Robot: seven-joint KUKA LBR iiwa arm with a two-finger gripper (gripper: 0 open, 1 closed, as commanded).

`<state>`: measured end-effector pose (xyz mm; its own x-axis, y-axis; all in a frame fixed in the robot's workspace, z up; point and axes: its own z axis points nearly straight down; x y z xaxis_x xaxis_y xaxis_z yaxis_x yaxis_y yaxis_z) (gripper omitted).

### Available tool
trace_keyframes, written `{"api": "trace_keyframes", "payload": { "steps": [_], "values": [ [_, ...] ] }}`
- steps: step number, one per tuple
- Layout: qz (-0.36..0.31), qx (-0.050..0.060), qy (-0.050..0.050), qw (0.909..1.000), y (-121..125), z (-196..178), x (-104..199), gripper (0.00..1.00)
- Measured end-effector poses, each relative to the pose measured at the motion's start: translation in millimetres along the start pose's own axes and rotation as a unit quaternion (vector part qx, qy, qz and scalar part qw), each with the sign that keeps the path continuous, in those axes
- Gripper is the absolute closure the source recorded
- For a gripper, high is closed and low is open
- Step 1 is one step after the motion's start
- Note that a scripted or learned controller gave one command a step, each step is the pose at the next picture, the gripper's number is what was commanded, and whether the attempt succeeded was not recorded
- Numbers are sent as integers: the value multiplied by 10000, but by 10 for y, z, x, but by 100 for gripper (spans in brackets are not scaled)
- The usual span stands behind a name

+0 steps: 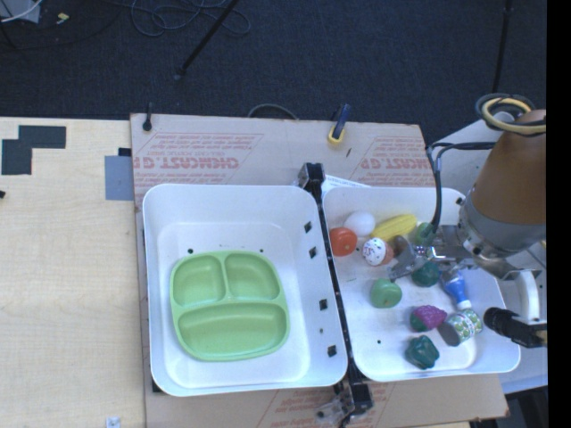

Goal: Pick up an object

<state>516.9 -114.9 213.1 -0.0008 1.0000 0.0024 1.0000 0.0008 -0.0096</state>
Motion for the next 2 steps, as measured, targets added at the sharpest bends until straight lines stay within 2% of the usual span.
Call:
{"api": "trace_keyframes", "payload": {
  "steps": [2],
  "values": [
    [1,-7,1,10000,-119,1121,38,0]
  ]
}}
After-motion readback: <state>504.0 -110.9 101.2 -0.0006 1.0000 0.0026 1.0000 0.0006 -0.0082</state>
